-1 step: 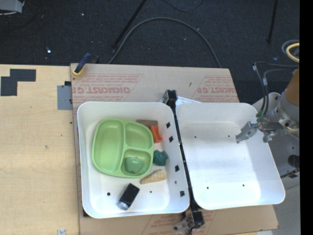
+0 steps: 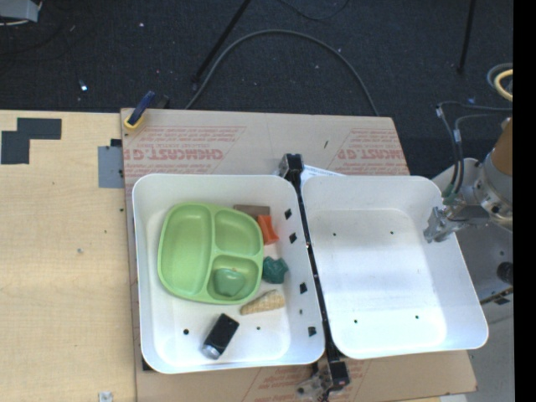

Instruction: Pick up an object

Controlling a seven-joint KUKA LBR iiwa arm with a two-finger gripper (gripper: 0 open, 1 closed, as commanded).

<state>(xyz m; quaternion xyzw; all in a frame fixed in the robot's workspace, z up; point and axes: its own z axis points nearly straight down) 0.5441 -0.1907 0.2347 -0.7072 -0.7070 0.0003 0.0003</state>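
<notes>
Well, step: nothing is picked yet; the grey two-finger gripper (image 2: 437, 223) sits at the right rim of the right shallow white bin (image 2: 394, 342), and I cannot tell how its jaws stand or that they hold anything.
Next move: I'd say a long reach across to the left shallow white bin (image 2: 149, 308), where every object lies.
Biggest obstacle: the light green divided plastic plate (image 2: 194, 249).
Candidates: a tan cone-shaped piece (image 2: 263, 302), a dark green lump (image 2: 275, 269), a small black block (image 2: 221, 334), an orange piece (image 2: 267, 228) by the divider.
</notes>
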